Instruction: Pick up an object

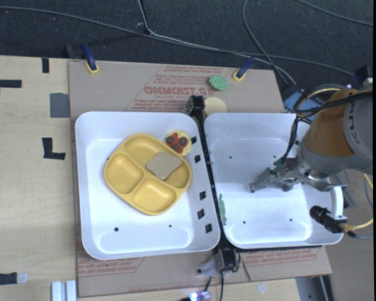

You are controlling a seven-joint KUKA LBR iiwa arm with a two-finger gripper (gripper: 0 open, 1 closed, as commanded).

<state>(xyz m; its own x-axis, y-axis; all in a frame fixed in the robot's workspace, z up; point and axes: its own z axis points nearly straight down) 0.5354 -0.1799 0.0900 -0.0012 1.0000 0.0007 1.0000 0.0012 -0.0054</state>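
Two shallow white bins sit side by side on the desk, on a brown cardboard sheet with red print. The left bin holds a yellow divided plate, set at a slant, with a tan square piece like a slice of bread lying across its middle ridge. Just beyond the plate's upper right edge, touching or nearly touching it, is a small dark red cluster of something like berries on a pale yellow base; too small to tell more. The grey arm with the orange band comes in from the right and hangs over the right bin. The tool is low over the bin's white floor near its middle, pointing left, its fingers look drawn close together at the tips, with nothing seen between them. A small green sliver lies at the right bin's left wall, well apart from the tool. On the cardboard above the bins sit a green dotted round piece and a pale round one just below it, beside a black clamp on the divider. Two blue-and-yellow clips hold the cardboard's top edge. Black cables cross the dark floor behind.
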